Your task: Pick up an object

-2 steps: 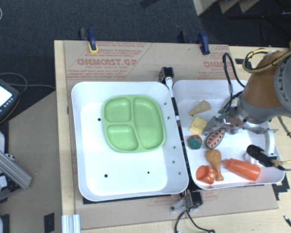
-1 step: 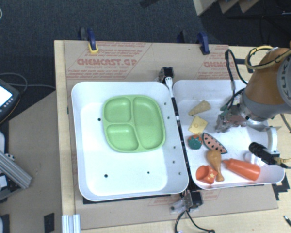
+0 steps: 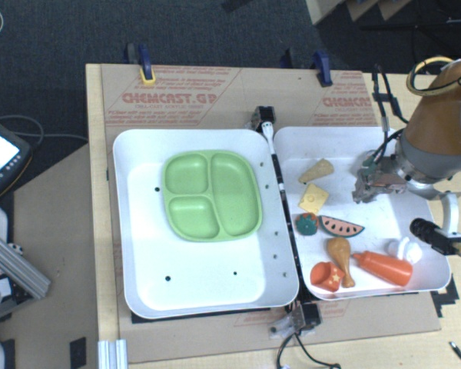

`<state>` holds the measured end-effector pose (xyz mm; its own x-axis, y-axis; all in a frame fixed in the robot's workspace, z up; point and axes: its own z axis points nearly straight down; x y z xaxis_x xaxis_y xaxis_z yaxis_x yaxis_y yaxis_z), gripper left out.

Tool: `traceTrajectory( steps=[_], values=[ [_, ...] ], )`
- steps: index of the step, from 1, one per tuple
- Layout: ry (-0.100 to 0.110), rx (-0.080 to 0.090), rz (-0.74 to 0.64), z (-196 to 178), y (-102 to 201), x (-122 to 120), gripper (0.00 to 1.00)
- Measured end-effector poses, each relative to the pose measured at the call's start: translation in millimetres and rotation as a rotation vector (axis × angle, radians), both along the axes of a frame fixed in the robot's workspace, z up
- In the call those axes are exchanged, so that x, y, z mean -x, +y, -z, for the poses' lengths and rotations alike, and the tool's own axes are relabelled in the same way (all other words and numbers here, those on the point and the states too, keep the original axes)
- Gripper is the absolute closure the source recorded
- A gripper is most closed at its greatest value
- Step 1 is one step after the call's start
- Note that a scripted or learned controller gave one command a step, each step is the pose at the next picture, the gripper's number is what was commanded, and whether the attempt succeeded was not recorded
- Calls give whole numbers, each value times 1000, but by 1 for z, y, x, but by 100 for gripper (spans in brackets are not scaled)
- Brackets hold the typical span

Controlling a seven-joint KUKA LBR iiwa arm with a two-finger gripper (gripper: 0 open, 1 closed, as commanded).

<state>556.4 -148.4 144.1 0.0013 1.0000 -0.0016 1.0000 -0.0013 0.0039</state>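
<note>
Camera view: the hand (image 3: 366, 184) hangs near the right bin's (image 3: 346, 138) far right corner; arm cut off; its grip unreadable.

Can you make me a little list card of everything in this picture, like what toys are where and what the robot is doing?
left bin: shallow white bin holding a light green plastic divided plate
right bin: shallow white bin with toy food
toy food: yellow cheese wedge, tan bread piece, watermelon slice, brown chicken drumstick, orange carrot, red tomato, small red and green strawberry
robot: grey and orange arm, its gripper low over the right bin's upper right part
held: nothing seen held
</note>
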Motion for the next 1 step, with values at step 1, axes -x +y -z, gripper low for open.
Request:
traceTrajectory(
  steps=[1],
  values=[
    [0,0,-2,-45,5,4,100]
  ],
)
